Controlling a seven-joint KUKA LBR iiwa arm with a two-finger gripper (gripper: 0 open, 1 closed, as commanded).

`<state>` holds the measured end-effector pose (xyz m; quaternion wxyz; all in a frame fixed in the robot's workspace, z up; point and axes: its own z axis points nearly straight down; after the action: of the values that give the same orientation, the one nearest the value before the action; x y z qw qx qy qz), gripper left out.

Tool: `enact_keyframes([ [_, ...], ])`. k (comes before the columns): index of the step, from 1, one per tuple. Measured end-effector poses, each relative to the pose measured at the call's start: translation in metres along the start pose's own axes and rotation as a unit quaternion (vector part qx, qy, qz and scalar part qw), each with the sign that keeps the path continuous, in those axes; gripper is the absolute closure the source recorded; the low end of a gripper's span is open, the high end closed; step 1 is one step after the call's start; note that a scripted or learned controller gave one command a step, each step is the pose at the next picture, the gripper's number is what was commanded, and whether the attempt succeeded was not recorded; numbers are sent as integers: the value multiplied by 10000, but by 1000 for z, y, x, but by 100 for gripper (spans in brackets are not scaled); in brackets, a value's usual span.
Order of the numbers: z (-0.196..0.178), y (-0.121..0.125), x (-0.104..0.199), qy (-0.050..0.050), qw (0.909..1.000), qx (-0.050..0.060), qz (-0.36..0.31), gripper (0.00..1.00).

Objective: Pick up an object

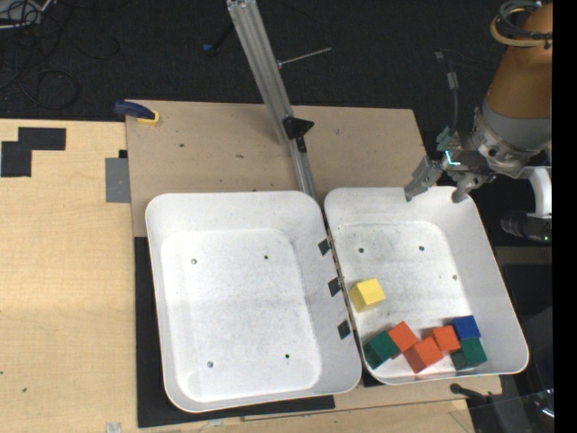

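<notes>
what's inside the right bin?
Right bin: a yellow cube alone mid-floor, and a cluster at the near edge of two green, two or three orange and one blue block. The cluster may hide more.

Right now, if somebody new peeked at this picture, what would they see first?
Probably the bright little blocks bunched in the near corner of the right bin: orange blocks, green ones, a blue block, and a yellow block sitting apart, closer to the middle. Next comes the big robot arm with its orange band, its hand hanging over that bin's far edge.
</notes>
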<state>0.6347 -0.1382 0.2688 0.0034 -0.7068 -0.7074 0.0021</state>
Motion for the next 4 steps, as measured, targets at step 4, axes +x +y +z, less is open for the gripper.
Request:
enact_keyframes([
  [4, 133, -2, -1, -2, 10000, 4, 13, 0],
])
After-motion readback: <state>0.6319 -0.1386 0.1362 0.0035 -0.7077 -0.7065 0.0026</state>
